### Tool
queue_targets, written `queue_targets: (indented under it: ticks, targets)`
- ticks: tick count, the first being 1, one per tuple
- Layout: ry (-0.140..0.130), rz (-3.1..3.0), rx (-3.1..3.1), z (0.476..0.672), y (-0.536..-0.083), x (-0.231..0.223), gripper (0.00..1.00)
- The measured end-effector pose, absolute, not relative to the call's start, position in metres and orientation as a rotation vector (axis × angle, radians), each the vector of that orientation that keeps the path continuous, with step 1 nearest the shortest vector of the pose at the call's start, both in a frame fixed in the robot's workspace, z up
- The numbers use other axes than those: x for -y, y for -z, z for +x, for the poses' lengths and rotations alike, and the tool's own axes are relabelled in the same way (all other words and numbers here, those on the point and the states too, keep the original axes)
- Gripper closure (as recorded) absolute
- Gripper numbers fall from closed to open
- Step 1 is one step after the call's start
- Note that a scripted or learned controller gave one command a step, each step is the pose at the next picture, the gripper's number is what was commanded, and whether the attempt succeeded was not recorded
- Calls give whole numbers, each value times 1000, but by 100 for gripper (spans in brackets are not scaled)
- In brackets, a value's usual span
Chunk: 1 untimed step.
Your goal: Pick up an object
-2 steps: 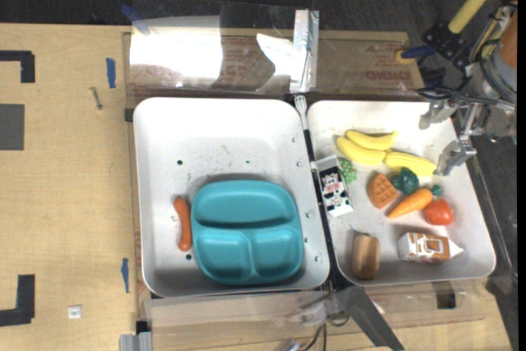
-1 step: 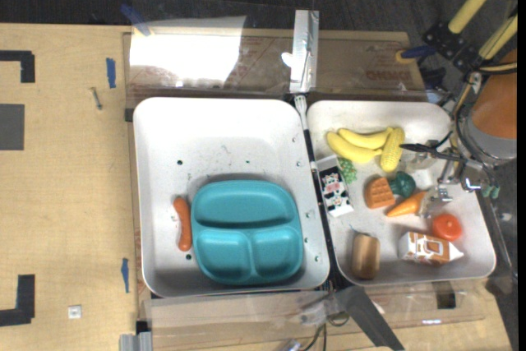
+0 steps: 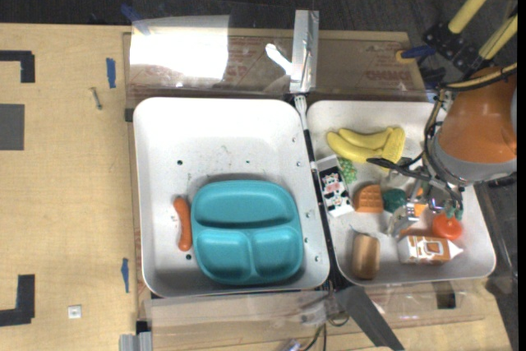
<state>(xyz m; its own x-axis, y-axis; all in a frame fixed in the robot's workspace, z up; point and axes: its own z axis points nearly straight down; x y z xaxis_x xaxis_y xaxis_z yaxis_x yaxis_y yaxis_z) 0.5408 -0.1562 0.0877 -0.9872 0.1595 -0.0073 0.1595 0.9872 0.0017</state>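
- The gripper (image 3: 413,205) is down in the right bin (image 3: 485,259), a tangle of dark metal and wires among the toys; whether it is clenched or released cannot be told, and nothing can be seen grasped.
- Above it, the arm's (image 3: 477,127) smooth orange band bulges in from the right, cut off by the frame edge.
- Right by the gripper: a small teal piece (image 3: 394,199), an orange wedge (image 3: 370,198) and a glossy red tomato (image 3: 447,227), partly hidden by the wrist.
- A curved yellow banana bunch (image 3: 367,144) lies at the bin's far side, with a green bit (image 3: 348,170) just beside it, too small to name.
- Near the front wall sit a rounded brown bread roll (image 3: 365,254) and an orange-and-white carton (image 3: 428,249) lying flat.
- A printed white card (image 3: 333,188) leans at the bin's left wall.
- In the left bin (image 3: 214,127), a smooth teal plastic tray (image 3: 245,231) with three compartments, and an orange sausage (image 3: 183,223) just beside its left edge.
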Motion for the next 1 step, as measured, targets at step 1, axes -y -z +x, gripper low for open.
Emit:
queue_targets:
  ticks: [1]
  targets:
    - [2, 248, -3117, 543, -100, 156, 100]
